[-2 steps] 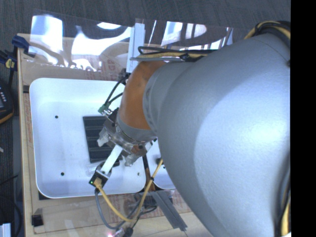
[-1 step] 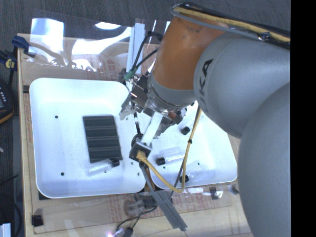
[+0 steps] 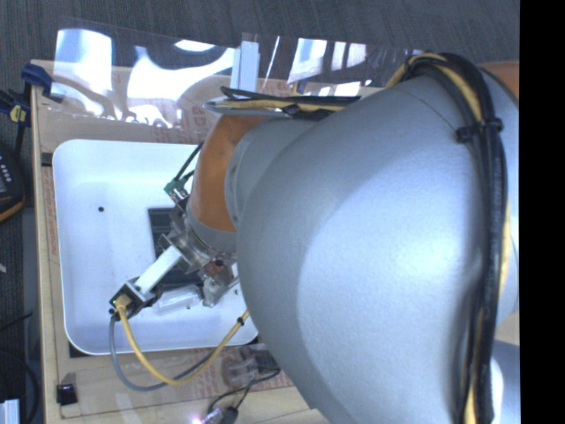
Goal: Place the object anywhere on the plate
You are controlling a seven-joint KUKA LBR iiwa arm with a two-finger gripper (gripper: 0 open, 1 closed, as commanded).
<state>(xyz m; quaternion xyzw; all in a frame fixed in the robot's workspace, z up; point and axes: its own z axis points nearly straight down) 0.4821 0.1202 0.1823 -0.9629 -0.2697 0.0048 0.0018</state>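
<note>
Dark grey carpet floor [image 3: 353,7] runs along the top of the camera view. Below it lies the pale brown counter [image 3: 97,374], fenced at the back by one clear wall [image 3: 159,78] that throws bright glare. One blue clamp [image 3: 33,79] grips the counter's left edge.

One white bin [image 3: 79,237] shows on the left, shallow with rounded corners. Its right part is hidden under the arm [image 3: 371,263]. That arm, one only, is grey and bulks over the whole right and middle of the view, with one orange band [image 3: 212,179] above the wrist.

The hand [image 3: 199,276] reaches down and left into the bin, low over the floor of the bin near its front right part. Whether it is apart or together cannot be told, since the wrist covers it from above.

One dark slab [image 3: 161,223] lies flat on the bin floor near the middle, just beside the wrist on its left. It is blackish and straight-edged. Its right and lower parts are hidden by the hand, so its full shape is unclear, and whether the hand touches it cannot be told. Whether this is the object to be placed cannot be told either. One small dark speck [image 3: 100,208] sits on the bin floor to the left, well apart from the slab.
</note>
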